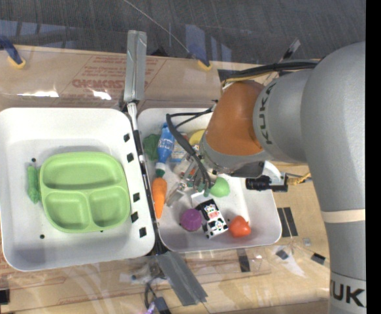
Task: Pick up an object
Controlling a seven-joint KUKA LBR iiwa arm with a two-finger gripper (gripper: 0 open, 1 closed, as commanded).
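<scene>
While the arm (288,116) reaches from three o'clock over the right bin (265,231), its gripper (193,178) hangs mid-bin; its grip cannot be judged. At six o'clock lie a carrot (158,195), purple ball (191,220), cow toy (212,218).

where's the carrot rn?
The carrot lies in the right bin, against its left wall beside the divider, left of the purple ball.
</scene>
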